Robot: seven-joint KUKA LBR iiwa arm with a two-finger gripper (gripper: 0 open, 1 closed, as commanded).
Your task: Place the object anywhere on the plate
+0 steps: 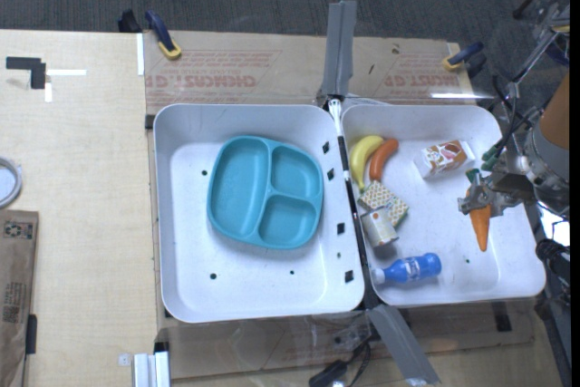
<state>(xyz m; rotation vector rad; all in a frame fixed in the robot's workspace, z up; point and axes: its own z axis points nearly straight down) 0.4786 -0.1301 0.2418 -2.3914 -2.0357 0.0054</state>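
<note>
Carrot, an orange plastic toy cone [480, 227], lies at the right side of the right white bin [453, 285]. The grey metal gripper [478, 195] sits at its top end, and I cannot tell if it holds the carrot. The blue plastic plate with three parts [265, 192] waits well apart in the left white bin [181, 276]. A loose grab could let the carrot slip out on the way.
</note>
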